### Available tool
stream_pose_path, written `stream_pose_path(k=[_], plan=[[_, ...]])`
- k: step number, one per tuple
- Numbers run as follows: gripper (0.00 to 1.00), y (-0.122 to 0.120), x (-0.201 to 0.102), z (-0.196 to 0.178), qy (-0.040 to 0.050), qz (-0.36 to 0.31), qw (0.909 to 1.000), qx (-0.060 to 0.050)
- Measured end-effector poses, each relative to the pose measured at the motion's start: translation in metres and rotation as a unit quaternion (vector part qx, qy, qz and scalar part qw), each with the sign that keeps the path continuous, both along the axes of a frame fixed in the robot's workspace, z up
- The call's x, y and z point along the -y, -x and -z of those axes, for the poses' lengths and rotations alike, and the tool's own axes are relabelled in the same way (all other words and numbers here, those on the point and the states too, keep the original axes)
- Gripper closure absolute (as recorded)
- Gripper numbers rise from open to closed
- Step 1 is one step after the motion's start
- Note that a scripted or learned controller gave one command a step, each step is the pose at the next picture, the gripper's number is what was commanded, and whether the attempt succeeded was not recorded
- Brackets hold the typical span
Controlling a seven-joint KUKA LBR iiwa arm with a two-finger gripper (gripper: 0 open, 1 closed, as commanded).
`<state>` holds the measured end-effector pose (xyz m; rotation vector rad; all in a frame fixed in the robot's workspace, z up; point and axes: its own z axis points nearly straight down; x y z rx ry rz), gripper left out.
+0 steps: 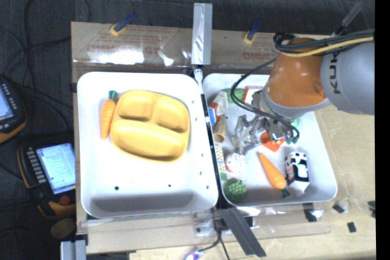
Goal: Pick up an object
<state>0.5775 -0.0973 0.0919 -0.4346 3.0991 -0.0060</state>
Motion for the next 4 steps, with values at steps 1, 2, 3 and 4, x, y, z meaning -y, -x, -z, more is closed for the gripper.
stream_pose_path(k=[1, 2, 3, 4], plan=[[1.00, -0.055, -0.038, -0.120, -0.0016, -0.007, 1.0000, -0.004], [1.00, -0.092, -0.055, -0.168, -0.0013, -0.025, 0.9997, -0.004], [1.00, -0.093, -0.055, -0.178, -0.0029, -0.024, 0.9997, -0.001], [1.00, -0.094, -0.055, -0.188, -0.0042, -0.023, 0.9997, 0.001]])
